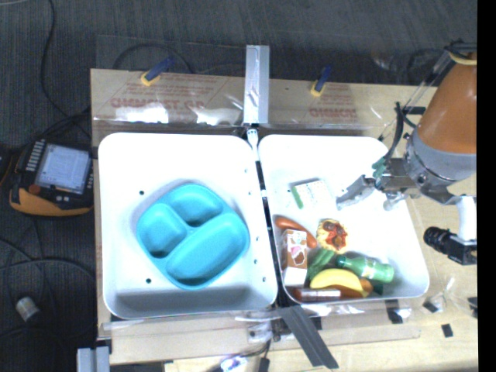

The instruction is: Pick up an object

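Claw poised over the right bin, nothing in it yet.

From above, the claw [370, 192] hangs with fingers spread apart, empty, at the bin's far right; the banana [339, 280], green bottle [364, 267] and other toys crowd the near corner, awaiting a pick.

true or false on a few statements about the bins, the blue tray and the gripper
1. The blue tray lies in the left bin. True.
2. The banana is in the left bin. False: it lies in the right bin, near its front edge.
3. The gripper hangs over the right bin. True.
4. The gripper holds the green bottle. False: the bottle lies in the bin, apart from the gripper.
5. The blue tray is piled with food. False: its compartments are bare.
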`<move>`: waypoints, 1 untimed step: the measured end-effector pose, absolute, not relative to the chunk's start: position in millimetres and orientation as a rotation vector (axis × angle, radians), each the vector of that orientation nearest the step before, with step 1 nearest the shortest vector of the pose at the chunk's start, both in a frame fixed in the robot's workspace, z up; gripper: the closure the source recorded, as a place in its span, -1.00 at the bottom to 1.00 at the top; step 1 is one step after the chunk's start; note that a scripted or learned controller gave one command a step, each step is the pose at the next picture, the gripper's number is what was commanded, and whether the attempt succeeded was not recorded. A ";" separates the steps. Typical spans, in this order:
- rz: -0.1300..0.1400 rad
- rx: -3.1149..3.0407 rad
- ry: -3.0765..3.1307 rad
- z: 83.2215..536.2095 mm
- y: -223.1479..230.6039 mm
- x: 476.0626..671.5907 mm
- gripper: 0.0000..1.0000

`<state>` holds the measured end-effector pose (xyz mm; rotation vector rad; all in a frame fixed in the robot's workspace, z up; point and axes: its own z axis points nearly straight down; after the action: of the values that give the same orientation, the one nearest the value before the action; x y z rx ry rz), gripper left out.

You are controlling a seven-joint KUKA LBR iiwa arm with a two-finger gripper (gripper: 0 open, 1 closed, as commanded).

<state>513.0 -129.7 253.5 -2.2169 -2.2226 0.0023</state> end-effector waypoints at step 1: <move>0.002 -2.077 -2.353 157.4 -131.5 483.2 -1.00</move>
<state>483.2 -131.5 157.4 -2.0768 -2.3527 0.0021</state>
